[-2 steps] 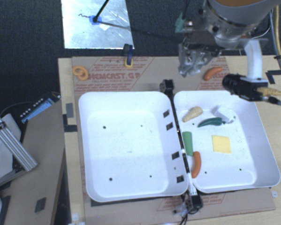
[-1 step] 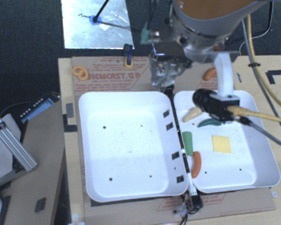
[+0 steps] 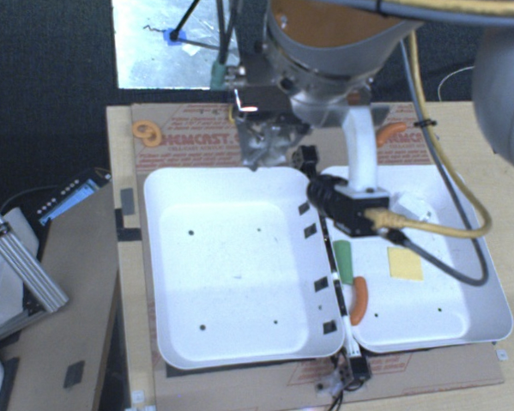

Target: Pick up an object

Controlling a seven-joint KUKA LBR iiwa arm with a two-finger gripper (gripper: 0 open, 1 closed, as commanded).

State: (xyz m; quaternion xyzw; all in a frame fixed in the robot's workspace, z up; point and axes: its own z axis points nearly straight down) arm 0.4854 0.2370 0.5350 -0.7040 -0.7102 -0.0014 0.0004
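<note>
Nearest the camera, at the front edge of the tabletop (image 3: 223, 384), two shallow white bins sit side by side on brown printed cardboard. Inside the right bin (image 3: 469, 322) lie three small items: an orange carrot-shaped toy (image 3: 359, 299) close to the dividing rim, a green block (image 3: 342, 259) just behind it, and a flat yellow square (image 3: 405, 263) to their right, apart from both. Above the bins' far end hangs the gripper (image 3: 269, 144), under the grey and orange arm; whether it is apart or together cannot be told, and nothing shows held in it.

As a judgement, the carrot-shaped toy looks light, smooth and rounded, likely plastic or rubber, so it may roll or slip; taking it across its narrow middle seems safest. It is slender, slightly curved, bright orange, lying lengthwise along the rim. The yellow square looks thin and hard to pinch from above.
</note>
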